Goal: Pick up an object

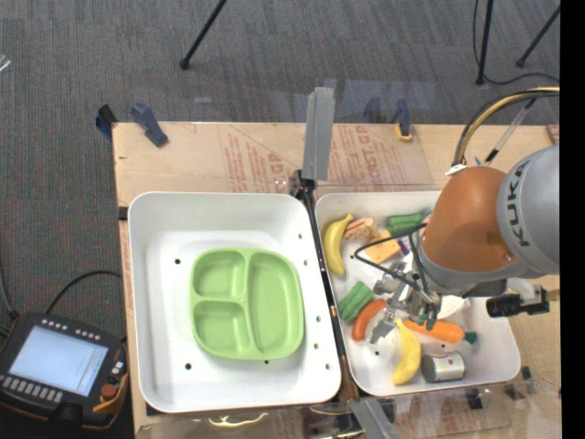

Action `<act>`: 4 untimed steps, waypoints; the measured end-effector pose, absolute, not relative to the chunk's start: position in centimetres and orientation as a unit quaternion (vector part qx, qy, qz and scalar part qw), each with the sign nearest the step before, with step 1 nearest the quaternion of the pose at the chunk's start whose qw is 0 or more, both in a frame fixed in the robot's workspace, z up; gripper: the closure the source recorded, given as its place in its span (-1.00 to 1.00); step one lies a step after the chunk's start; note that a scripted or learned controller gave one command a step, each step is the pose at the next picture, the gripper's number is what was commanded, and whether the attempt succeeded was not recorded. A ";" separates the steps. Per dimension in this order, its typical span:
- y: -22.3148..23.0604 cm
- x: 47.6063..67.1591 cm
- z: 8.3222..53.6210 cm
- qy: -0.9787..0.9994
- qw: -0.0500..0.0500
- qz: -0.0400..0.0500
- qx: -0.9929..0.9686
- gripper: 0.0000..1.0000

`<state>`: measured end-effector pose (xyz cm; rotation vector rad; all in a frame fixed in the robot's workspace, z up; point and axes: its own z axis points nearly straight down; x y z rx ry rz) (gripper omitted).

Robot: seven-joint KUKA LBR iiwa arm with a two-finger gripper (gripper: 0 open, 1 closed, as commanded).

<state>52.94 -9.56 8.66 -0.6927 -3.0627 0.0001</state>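
Note:
The right bin (501, 355) holds several toy foods. A yellow banana (335, 242) lies by its left wall and a second banana (408, 355) near the front. Also there are an orange carrot (441, 331), a green vegetable (356, 300), a red-orange piece (367, 319), a green pepper (406, 219), an orange wedge (388, 249) and a silver can (443, 367). My gripper (395, 322) hangs low over the middle of this bin, open, between the red-orange piece and the carrot. Nothing shows between its fingers.
The left bin (155, 245) carries a green divided plate (247, 302). A grey upright post (319, 140) stands behind the gap between the bins. The arm's orange band (466, 227) covers the right bin's back right part. A teach pendant (59, 359) lies at the lower left.

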 end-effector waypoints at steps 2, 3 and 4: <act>-8.1 57.3 12.5 -0.983 -0.001 -0.001 -0.182 1.00; -8.1 57.2 12.4 -0.983 0.000 0.000 -0.182 -1.00; -11.9 50.1 8.5 -0.974 0.003 0.000 -0.225 -1.00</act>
